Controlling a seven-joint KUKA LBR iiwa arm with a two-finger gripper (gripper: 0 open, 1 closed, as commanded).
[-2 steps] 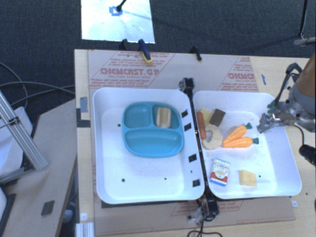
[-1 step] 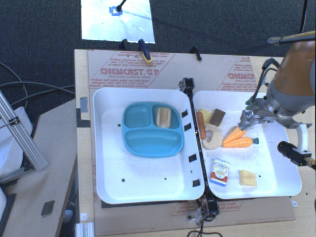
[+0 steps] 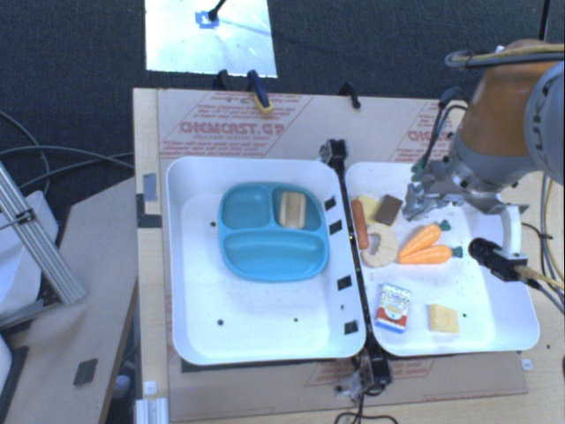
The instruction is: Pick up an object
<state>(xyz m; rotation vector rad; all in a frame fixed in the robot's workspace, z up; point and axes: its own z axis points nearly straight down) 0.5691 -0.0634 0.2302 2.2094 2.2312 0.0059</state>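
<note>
My gripper (image 3: 422,201) hangs over the back of the right bin (image 3: 512,325), just above and right of a brown square block (image 3: 388,208) and above two orange carrots (image 3: 420,238) (image 3: 430,255). A red sausage (image 3: 358,223) lies along the bin's left wall, with a pale ring-shaped piece (image 3: 381,245) beside it. Nearer the front are a small red and white carton (image 3: 394,307) and a yellow cheese wedge (image 3: 443,319). Nothing shows in the gripper's grasp.
The left bin (image 3: 203,316) holds a blue divided plate (image 3: 265,254) with a slice of bread (image 3: 292,208) in its back right compartment. A black divider (image 3: 346,246) runs between the bins. A black part of the arm (image 3: 494,259) overhangs the right bin's right side.
</note>
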